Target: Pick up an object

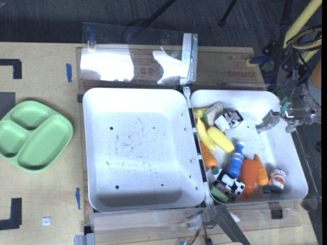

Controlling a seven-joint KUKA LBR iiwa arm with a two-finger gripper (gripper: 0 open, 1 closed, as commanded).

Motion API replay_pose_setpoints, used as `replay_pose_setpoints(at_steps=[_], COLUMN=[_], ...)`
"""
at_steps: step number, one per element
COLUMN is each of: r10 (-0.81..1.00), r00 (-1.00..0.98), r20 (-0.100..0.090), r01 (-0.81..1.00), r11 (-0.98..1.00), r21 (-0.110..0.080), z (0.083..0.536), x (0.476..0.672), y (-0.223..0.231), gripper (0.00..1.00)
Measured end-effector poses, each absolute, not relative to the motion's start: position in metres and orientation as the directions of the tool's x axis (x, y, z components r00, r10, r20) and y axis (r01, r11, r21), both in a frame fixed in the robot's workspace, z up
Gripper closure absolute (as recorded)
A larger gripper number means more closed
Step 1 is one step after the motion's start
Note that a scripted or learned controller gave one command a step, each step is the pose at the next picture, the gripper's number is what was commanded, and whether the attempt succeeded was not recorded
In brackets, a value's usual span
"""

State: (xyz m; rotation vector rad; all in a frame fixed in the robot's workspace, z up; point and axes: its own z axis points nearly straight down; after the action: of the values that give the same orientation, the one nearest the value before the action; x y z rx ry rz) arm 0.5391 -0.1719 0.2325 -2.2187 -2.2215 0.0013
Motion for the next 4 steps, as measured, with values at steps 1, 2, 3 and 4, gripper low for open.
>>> replay_pose_setpoints(at_steps=[1,2,3,4], r10=[1.0,0.998,0.99,0.99], r00=[-0.001,-0.061,-0.143,-0.142], r20=[0.001,0.0,0.001,-0.002], r01=[1.0,0.998,0.99,0.99], r11=[0.001,0.061,0.143,0.142], r21=[-0.002,-0.001,-0.001,0.007], z=[0.233,0.161,0.104,0.115], x=[0.539,0.517,0.479,0.482], y=[-0.172,-0.154,-0.18,-0.18], gripper=[0.0,0.0,0.0,1.0])
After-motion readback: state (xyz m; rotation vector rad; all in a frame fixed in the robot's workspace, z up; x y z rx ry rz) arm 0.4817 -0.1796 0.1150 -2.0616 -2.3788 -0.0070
